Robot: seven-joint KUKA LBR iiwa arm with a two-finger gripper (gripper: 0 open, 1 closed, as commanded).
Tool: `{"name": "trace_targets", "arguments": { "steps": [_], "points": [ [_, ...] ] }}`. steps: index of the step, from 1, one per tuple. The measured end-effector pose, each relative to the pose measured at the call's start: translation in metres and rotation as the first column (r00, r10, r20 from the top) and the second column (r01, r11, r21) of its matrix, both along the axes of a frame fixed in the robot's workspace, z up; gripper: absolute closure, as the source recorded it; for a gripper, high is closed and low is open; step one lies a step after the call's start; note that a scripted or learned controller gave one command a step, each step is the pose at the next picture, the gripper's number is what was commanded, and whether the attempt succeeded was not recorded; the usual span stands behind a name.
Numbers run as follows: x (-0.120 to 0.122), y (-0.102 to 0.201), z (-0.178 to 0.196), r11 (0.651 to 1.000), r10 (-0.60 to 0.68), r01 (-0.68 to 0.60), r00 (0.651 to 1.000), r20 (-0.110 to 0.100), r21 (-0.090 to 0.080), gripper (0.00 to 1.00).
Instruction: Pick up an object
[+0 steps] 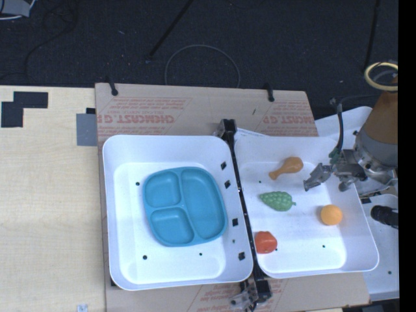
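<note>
Grey gripper (323, 175) hovers, fingers spread, holding nothing: the approach step. Next it must descend onto the toy drumstick (287, 168) at ten o'clock.

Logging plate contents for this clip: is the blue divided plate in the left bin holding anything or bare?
Bare. All three compartments of the blue divided plate show plain blue; the toy foods lie in the right bin.

The two shallow white plastic bins (123, 174) look smooth and a little shiny. The blue three-part plastic plate (184, 206) looks smooth too. They sit on flat brown cardboard (195, 112), dull and papery.
</note>
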State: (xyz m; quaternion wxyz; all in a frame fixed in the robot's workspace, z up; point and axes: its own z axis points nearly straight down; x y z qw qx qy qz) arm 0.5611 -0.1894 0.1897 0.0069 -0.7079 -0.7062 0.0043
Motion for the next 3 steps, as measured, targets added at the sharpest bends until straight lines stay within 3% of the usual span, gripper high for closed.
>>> {"name": "trace_targets", "arguments": {
  "steps": [1,3],
  "points": [
    [0.003,0.0,0.008,1.0,0.002,-0.002,1.0,0.013,-0.002,0.0],
    [0.005,0.005,-0.097,1.0,0.004,-0.004,1.0,0.009,-0.001,0.0]
  ]
}}
